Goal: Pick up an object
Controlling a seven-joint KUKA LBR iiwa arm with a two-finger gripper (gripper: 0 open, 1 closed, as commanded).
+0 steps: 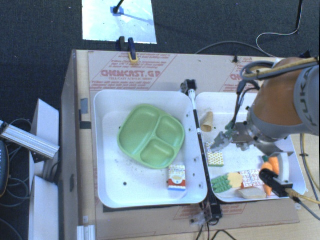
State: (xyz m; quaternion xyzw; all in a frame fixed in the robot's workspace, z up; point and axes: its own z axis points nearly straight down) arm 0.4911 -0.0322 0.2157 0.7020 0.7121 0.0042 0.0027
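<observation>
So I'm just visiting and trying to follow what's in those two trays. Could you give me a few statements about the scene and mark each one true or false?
1. The green divided plate lies in the left bin. True.
2. The small juice carton sits on top of the green plate. False: it lies on the bin floor beside the plate, near the bin's front edge.
3. The gripper is over the right bin. True.
4. The cone-shaped piece lies in the left bin. False: it lies in the right bin, near the divider.
5. The arm reaches in from the left of the view. False: it comes in from the right.
</observation>
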